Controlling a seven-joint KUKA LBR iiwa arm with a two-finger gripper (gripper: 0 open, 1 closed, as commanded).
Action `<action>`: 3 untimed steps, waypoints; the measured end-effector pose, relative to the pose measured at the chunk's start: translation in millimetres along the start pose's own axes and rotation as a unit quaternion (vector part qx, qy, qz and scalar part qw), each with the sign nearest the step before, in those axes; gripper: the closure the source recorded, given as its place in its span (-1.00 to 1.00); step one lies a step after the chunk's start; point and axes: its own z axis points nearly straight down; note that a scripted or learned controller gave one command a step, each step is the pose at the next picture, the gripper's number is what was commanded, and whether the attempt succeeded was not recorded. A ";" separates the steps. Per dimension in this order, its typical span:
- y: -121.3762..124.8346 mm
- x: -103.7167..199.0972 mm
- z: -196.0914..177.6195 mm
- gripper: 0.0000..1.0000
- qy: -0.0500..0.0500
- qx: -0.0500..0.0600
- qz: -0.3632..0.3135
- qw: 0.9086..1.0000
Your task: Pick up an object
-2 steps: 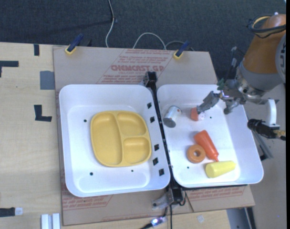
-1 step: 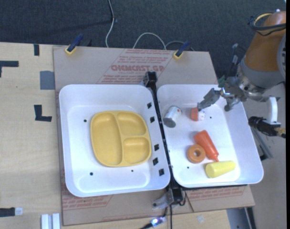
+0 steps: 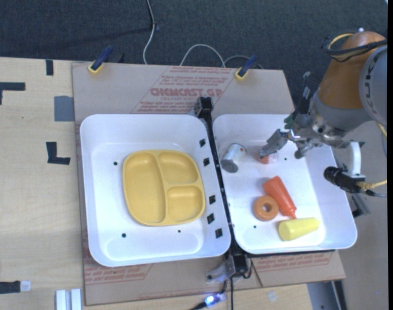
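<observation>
Across the tabletop (image 3: 28, 173) we see our end effector (image 3: 288, 146), fingers spread and empty, hovering above the right bin (image 3: 339, 237), the orange carrot (image 3: 280, 196) near it, presumably ready to descend.

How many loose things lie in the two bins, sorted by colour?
Yellow: 2, the divided plate and the cone-shaped piece
Orange: 2, the carrot-shaped piece and the ring
Silver: 1, the small metal cup
Total: 5. A small reddish bit under the tool is too hidden to count.
</observation>
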 end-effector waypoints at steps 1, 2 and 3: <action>-8.2 -7.0 55.9 -1.00 0.000 0.001 0.001 1.000; -8.1 -6.5 108.5 -1.00 -0.001 -0.002 0.000 1.000; -7.0 -6.4 94.8 1.00 -0.001 -0.004 0.000 1.000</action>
